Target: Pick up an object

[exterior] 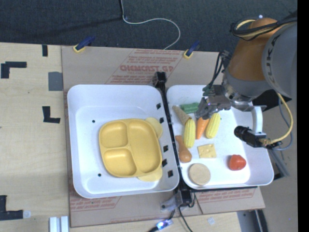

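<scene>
Over the right bin (pixel 260 178), your pincer (pixel 208 109) hangs just above the corn cobs (pixel 189 132) and carrot (pixel 202 127); you cannot tell its grip. Nearby lie a cheese wedge (pixel 207 151), tomato (pixel 236 162) and cracker (pixel 199 173). A yellow tray (pixel 129 147) fills the left bin (pixel 79 129).

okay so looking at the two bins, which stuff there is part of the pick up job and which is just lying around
Part of the job:
gripper, over the right bin's toy food
corn cobs, carrot, cheese wedge, tomato, round cracker

Lying about:
yellow divided tray in the left bin
white cable
</scene>
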